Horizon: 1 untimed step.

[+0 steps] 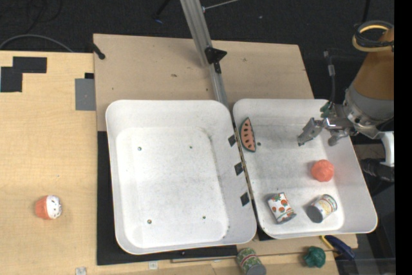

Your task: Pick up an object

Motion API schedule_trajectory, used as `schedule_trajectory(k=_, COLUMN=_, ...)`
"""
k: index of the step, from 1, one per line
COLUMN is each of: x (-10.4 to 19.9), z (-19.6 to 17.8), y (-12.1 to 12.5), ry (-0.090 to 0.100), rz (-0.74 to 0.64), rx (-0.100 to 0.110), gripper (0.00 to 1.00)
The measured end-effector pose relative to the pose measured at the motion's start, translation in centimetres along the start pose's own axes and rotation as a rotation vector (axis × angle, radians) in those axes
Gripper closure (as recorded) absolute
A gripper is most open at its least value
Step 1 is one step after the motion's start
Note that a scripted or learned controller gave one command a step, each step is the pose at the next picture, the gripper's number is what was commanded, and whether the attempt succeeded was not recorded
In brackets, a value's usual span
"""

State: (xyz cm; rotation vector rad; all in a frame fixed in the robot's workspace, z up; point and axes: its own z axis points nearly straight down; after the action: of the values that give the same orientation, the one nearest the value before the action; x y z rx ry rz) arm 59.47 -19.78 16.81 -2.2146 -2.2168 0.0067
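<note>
Gripper (320, 132) open (nothing between its fingers) above the right bin (290, 228), near orange ball (322, 170).

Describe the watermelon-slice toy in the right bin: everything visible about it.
The watermelon slice is a small toy wedge, crescent-shaped, with a red face dotted by dark seeds and a thin pale-green rind along its curved edge. It looks like plastic or rubber. It lies near the right bin's left wall, long axis running roughly top to bottom in the view, leaning on or beside that wall; which one is unclear. No other object touches it. The tool is well to its right, apart from it.
</note>
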Motion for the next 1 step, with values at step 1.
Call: schedule_trajectory(k=1, x=0.18, z=4.35, y=-0.01, ry=0.000, rz=0.002, rx=-0.002, gripper=0.00)
